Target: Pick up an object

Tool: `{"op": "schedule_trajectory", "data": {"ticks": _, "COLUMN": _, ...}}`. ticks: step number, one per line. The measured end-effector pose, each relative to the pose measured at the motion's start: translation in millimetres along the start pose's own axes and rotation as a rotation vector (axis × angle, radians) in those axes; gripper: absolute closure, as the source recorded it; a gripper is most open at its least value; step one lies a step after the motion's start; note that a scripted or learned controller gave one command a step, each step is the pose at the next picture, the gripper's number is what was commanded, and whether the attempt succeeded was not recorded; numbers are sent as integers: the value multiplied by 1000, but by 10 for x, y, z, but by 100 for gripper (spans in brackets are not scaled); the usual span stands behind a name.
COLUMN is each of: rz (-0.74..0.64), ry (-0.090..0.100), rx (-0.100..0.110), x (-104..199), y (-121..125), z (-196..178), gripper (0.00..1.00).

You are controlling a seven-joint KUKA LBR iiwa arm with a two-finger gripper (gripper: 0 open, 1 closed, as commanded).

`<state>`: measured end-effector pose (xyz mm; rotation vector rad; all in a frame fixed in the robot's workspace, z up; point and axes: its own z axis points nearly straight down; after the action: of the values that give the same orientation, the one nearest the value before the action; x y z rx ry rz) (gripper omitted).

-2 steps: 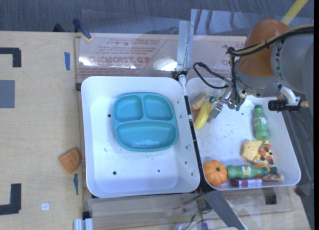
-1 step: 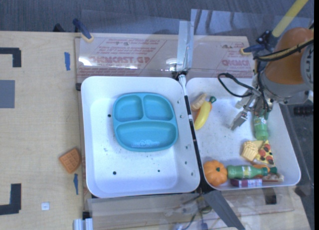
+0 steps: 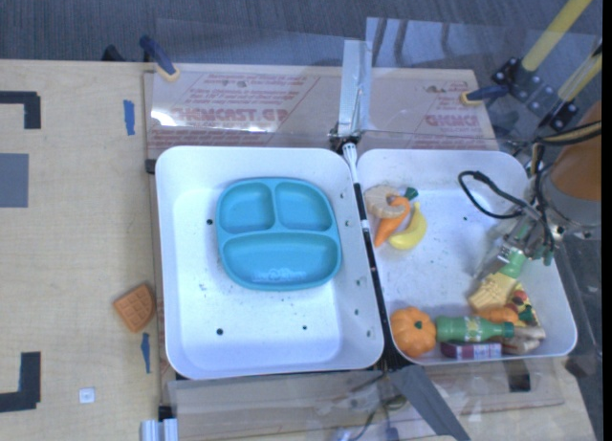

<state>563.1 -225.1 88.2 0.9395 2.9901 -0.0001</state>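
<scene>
My gripper [image 3: 517,253] hangs low over the right side of the right bin [image 3: 440,267], just above a heap of toy food. Directly below it is a small green piece [image 3: 513,263] and a yellow cheese wedge [image 3: 491,291]. An orange pumpkin [image 3: 414,331] and a green bottle with a red label [image 3: 474,329] lie along the bin's front wall. At the bin's upper left lie a carrot [image 3: 389,225], a banana [image 3: 412,232] and a cream-coloured item [image 3: 382,201]. Nothing is visibly lifted off the bin floor.
The left bin [image 3: 191,315] holds a blue divided plate [image 3: 278,232]. A brown waffle-like piece [image 3: 135,306] lies on the bench left of the bins. A black cable [image 3: 486,196] loops over the right bin near the arm's orange band [image 3: 581,173].
</scene>
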Motion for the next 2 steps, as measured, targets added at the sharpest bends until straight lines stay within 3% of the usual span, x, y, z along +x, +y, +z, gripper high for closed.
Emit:
{"op": "schedule_trajectory", "data": {"ticks": 1, "rz": -15, "ry": -2, "rx": -2, "x": 324, "y": -196, "z": -7, "gripper": 0}}
{"op": "schedule_trajectory", "data": {"ticks": 2, "rz": -30, "ry": -4, "rx": -1, "x": 444, "y": -6, "z": -11, "gripper": 0}}
